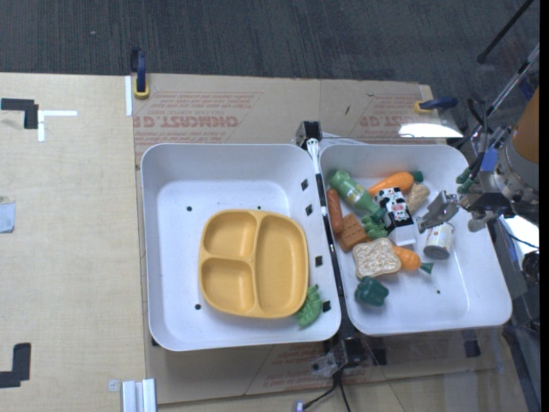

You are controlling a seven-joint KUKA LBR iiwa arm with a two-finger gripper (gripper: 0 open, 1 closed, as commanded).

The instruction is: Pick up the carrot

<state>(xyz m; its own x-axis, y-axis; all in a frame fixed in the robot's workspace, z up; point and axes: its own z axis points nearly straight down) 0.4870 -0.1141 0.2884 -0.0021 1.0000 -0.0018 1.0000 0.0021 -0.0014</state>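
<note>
An orange carrot (391, 181) with a green top lies at the back of the right bin (480, 303), next to a green bottle (350, 189). A second, smaller carrot (410, 259) with a green stub lies beside a bread slice (377, 258) near the bin's middle. My gripper (459, 215) hangs over the right half of this bin, to the right of both carrots and apart from them. Its fingers (440, 208) are spread open with nothing between them. A small grey-white can (437, 241) lies just below the left finger.
The right bin also holds a black-and-white carton (395, 204), a reddish sausage (334, 212), a brown piece (352, 231) and a green pepper (371, 292). The left bin (171, 187) holds a yellow divided plate (255, 263) and a green vegetable (310, 305).
</note>
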